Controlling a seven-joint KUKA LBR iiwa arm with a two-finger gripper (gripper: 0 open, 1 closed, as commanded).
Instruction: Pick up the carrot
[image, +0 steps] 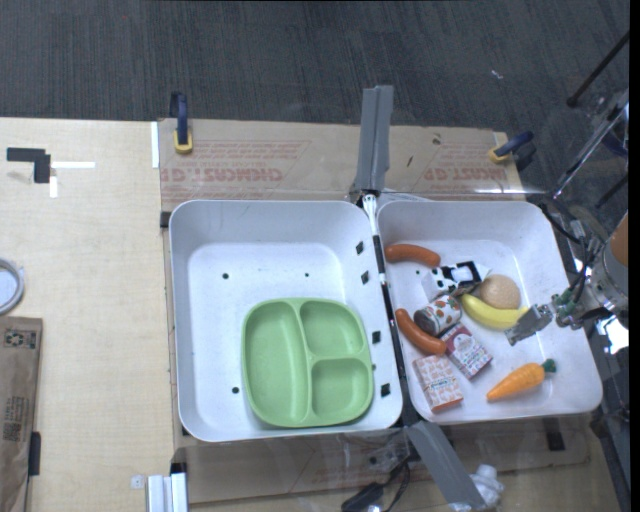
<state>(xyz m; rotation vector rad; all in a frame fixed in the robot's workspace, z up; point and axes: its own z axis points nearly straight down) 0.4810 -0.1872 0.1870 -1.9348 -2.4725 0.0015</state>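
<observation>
Carrot (517, 381): orange, tapered and smooth, with a small green tuft at its thick end; it lies slanted in the right bin's near right corner, tip pointing toward the cartons.
Right bin (470, 208): shallow white plastic with rounded corners, crowded with small things.
Jaws (530, 322): a grey metal piece reaches in over the right bin's right wall, above the carrot and apart from it; whether they are wide or narrow I cannot tell.
Banana (491, 313): yellow, curved, glossy, just beside the gripper tip, between it and the bin's middle.
Round pale thing (499, 291): beige, potato-like, touching the banana's far side.
Sausages (413, 254): two reddish-orange smooth cylinders, one near the far wall, one along the left wall.
Cartons (438, 383): two small red-and-white boxes, left of the carrot, nearest to its tip.
Left bin (260, 230): white, holding a light green three-compartment plate (308, 362).
Desk (80, 290): pale wood, with brown cardboard clamped behind the bins.
</observation>
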